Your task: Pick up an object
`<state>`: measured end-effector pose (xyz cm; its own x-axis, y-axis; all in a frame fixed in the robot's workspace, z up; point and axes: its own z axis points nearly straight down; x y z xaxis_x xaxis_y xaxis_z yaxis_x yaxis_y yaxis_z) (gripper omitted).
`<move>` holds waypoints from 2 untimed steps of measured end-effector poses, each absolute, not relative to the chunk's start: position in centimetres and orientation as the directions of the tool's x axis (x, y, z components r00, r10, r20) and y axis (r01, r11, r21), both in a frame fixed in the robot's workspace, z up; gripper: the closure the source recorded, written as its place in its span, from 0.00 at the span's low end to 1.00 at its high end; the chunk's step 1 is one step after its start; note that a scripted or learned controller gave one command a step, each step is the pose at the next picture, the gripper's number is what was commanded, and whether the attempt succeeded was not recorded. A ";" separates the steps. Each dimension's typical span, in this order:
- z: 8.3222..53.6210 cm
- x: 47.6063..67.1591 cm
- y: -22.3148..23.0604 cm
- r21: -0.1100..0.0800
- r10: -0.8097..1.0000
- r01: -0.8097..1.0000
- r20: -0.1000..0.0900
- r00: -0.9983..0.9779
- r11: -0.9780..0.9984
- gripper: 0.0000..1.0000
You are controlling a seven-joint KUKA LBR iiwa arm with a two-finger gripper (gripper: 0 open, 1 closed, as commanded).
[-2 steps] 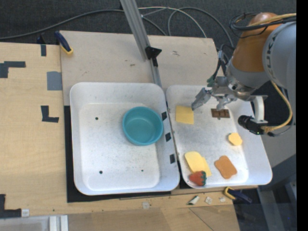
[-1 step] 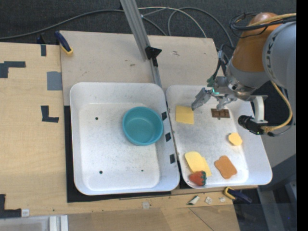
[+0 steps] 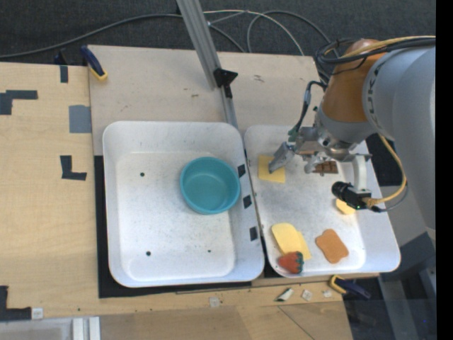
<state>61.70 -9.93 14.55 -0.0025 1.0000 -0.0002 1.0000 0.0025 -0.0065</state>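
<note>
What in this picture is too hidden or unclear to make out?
- Gripper, camera view: its grey fingertip overlaps the pale yellow square piece; contact cannot be told.
- Small brown object: partly covered by the wrist.
- Yellow item by the right white bin's edge: half hidden by a black part.
- Red object: too small to identify.
</note>
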 end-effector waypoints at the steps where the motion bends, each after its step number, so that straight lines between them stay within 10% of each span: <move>1: 9.1 61.5 -9.8 -0.007 1.000 1.000 0.000 -0.002 0.002 0.00; 2: 10.4 61.6 -9.8 -0.004 1.000 1.000 0.000 -0.003 0.003 1.00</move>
